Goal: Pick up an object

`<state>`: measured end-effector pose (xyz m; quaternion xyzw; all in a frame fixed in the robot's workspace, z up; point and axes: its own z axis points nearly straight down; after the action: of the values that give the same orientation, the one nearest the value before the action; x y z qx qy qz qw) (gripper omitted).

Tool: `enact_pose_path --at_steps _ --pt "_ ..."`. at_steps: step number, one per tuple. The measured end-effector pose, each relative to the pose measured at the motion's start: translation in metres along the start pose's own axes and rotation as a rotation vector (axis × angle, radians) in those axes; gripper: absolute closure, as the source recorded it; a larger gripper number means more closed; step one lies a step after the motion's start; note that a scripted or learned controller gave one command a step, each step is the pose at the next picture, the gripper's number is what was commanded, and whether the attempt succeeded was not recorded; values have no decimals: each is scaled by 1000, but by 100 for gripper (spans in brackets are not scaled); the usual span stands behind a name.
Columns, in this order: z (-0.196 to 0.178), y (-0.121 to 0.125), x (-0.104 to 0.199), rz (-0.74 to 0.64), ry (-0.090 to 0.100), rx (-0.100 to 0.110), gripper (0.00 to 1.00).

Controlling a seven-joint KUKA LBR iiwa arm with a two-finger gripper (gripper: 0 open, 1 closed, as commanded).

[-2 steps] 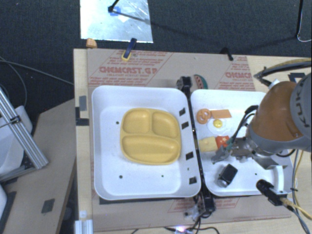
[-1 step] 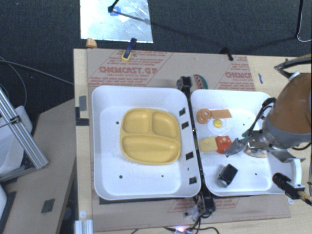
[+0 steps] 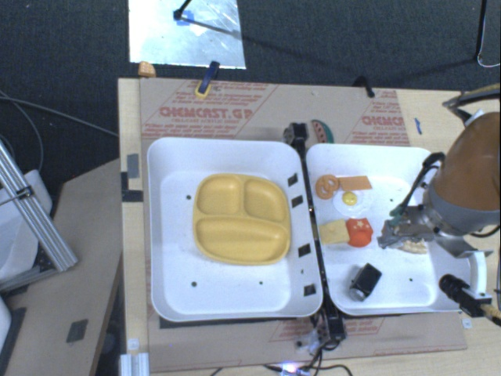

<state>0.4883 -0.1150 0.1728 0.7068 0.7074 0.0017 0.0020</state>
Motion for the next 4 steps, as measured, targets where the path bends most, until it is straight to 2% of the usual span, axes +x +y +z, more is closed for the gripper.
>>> enact_pose_path --at_steps 1,3,4 --pt "-73 0 76 -9 1 -2 100" --pt "-47 -1 151 -7 2 5 100" --pt "-222 1 201 -10 6 -13 100"
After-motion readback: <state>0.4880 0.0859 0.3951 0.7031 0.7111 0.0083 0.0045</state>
